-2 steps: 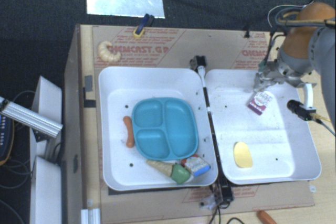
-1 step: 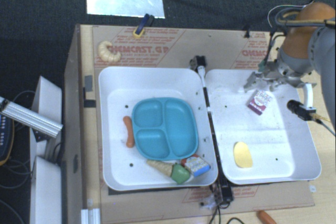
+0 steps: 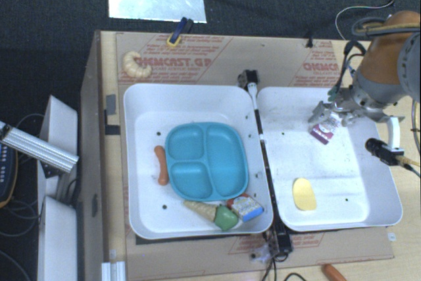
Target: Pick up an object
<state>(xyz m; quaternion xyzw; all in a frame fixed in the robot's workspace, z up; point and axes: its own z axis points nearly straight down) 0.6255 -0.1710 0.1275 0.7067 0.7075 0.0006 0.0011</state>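
You see two white bins side by side. The left bin (image 3: 141, 141) holds a blue divided plate (image 3: 206, 161), an orange sausage-shaped piece (image 3: 161, 164) just left of the plate, and, at the plate's lower edge, a cone-shaped piece (image 3: 200, 208), a green piece (image 3: 225, 218) and a small blue-and-white packet (image 3: 248, 208). The right bin (image 3: 375, 201) holds a yellow object (image 3: 304, 194) at lower centre and a small purple object (image 3: 321, 134) in its upper part. The gripper (image 3: 327, 116) sits directly above the purple object; you cannot tell its grip state or whether they touch.
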